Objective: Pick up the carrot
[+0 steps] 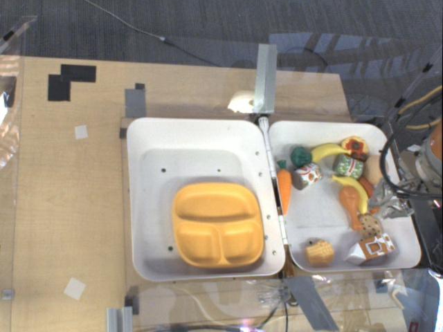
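Wooden tabletop [69,206] carries two white bins side by side. Left bin [149,158] contains a yellow divided tray [218,225]. Right bin [304,258] contains assorted toy food. Carrot [284,189] lies lengthwise against that bin's left wall, green top toward the far side, beside a small can [306,176]. Bananas [337,153], a drumstick [352,201] and a corn piece [319,252] lie nearby. Claw [387,203] sits at the right bin's right edge, well apart from the carrot; whether it is open or closed cannot be determined.
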`<act>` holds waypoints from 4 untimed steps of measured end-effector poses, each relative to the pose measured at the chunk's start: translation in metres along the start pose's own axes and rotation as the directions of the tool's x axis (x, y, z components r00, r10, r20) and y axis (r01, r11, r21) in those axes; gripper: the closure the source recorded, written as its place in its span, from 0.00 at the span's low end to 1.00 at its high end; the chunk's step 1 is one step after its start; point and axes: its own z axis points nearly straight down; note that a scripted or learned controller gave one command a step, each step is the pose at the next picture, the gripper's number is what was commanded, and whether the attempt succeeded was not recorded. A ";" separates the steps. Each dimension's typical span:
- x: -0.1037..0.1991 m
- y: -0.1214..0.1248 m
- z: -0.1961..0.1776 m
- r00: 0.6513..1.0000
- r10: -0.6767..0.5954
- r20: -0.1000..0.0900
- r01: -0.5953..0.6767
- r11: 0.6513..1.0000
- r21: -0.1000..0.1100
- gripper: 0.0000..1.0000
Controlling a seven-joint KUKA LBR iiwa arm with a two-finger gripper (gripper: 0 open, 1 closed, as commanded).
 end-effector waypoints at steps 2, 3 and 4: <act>0.017 0.010 -0.005 0.739 -0.674 0.001 0.674 0.739 -0.011 1.00; 0.015 0.009 0.027 0.564 -0.826 0.003 0.826 0.564 -0.011 1.00; 0.014 0.006 -0.023 0.140 -0.990 0.004 0.990 0.140 -0.004 1.00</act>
